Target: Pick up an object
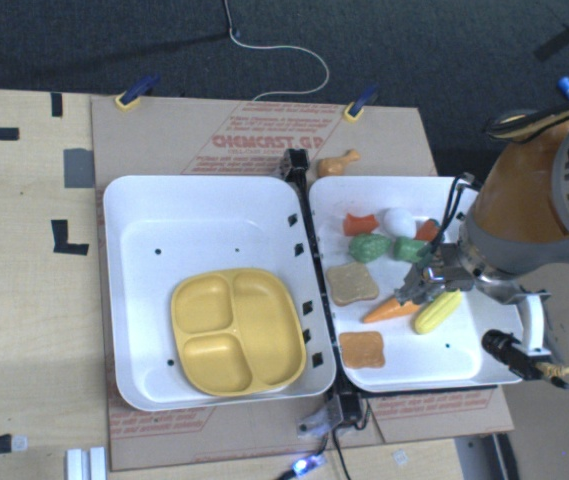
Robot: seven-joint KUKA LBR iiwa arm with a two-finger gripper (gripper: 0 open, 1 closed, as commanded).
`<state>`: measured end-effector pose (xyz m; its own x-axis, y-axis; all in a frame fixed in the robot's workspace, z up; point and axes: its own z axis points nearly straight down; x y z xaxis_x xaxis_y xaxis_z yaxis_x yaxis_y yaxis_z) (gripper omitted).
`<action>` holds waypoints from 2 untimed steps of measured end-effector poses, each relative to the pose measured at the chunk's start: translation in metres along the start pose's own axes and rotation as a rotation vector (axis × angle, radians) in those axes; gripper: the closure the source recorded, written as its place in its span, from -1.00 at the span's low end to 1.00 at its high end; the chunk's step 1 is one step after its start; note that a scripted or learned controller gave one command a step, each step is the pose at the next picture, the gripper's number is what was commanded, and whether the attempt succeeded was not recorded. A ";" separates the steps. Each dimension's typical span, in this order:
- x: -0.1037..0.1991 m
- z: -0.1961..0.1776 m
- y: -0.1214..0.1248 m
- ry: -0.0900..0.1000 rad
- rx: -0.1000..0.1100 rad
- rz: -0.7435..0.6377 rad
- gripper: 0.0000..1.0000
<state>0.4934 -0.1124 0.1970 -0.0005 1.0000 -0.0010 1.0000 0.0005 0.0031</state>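
The arm comes in from the right and its jaws (422, 286) hang low in the right bin (404, 372), above the thick end of the orange carrot (390, 311) and just beside the yellow corn cob (437, 311). I cannot tell if the jaws are apart or together, because the dark parts blur into each other. Nothing clearly sits between them. The carrot lies flat on the bin floor, and the corn lies tilted on its right, touching it or nearly. A slice of bread (351, 284) is left of the carrot, and a brown toast square (362, 349) is nearer the front wall. Green vegetables (369, 248), a red piece (360, 224) and a white object (400, 221) lie toward the back. In the left bin (134, 208) rests a yellow divided plate (236, 330). Both bins stand on cardboard on the worktop (24, 268)
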 end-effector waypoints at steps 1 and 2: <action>0.001 -0.029 0.000 0.001 0.002 -0.001 1.00; 0.050 -0.022 -0.012 0.003 0.007 -0.004 1.00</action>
<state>0.4814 -0.0623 0.2185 -0.0047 1.0000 0.0017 1.0000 0.0047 -0.0043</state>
